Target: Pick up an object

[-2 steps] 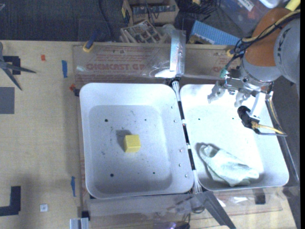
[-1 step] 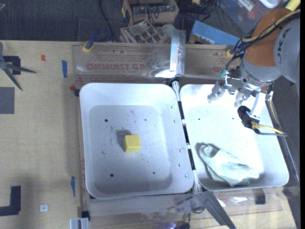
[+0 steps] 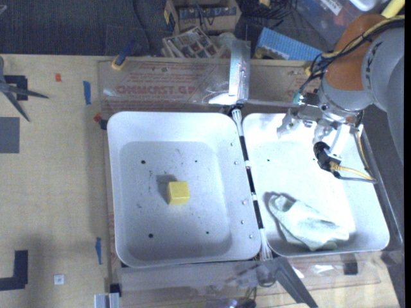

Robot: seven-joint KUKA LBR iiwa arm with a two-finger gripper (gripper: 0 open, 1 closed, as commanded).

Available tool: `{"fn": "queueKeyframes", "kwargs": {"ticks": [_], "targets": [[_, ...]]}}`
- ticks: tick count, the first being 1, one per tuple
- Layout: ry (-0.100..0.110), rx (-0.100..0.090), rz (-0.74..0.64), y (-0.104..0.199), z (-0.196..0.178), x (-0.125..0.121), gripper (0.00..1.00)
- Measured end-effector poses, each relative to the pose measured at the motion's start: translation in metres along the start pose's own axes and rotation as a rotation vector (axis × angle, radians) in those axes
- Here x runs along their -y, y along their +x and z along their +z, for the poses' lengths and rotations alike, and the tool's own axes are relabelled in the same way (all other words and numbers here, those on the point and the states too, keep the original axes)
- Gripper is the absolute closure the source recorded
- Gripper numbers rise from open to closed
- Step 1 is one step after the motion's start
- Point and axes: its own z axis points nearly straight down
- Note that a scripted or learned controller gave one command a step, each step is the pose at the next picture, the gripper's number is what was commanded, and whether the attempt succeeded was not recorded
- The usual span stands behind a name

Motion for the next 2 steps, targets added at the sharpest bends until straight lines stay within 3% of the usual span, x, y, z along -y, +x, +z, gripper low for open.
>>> {"fn": "queueKeyframes", "kwargs": {"ticks": [2], "targets": [[0.0, 0.0, 0.0, 0.0, -0.0001, 0.0, 0.0]]}}
